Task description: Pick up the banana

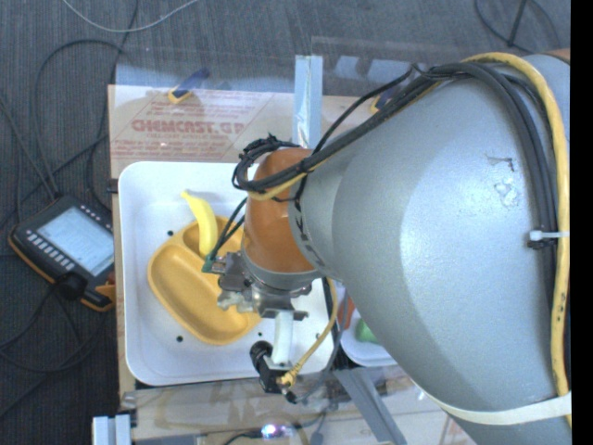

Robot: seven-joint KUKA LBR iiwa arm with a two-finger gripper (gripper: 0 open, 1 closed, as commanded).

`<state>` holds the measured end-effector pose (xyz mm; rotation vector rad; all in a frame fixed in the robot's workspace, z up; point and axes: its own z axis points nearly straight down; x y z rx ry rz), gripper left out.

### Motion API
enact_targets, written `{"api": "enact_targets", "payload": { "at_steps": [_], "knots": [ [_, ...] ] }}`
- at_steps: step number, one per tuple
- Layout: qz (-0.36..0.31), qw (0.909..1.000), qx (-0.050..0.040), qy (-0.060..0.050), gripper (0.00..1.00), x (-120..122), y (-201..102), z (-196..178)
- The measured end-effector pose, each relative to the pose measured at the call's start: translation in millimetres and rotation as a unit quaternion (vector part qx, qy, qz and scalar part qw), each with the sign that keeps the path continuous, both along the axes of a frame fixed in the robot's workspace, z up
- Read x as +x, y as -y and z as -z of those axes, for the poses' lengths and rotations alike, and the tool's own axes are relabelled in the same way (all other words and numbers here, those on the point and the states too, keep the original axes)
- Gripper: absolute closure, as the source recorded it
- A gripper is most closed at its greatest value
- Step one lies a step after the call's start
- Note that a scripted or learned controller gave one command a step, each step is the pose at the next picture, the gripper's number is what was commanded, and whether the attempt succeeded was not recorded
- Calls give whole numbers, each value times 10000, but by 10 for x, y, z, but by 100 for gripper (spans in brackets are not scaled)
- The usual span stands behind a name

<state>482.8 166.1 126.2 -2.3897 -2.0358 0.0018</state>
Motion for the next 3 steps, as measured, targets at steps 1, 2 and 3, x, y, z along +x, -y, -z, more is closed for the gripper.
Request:
{"api": "enact_targets", "payload": {
  "at_steps": [1, 2, 3],
  "knots": [
    [-650, 9977, 138, 156, 100, 87, 385, 172],
    [-2710, 9626, -3, 46, 100, 26, 480, -12],
    [-2716, 9624, -2, 28, 0, 16, 477, 0]
  ]
}}
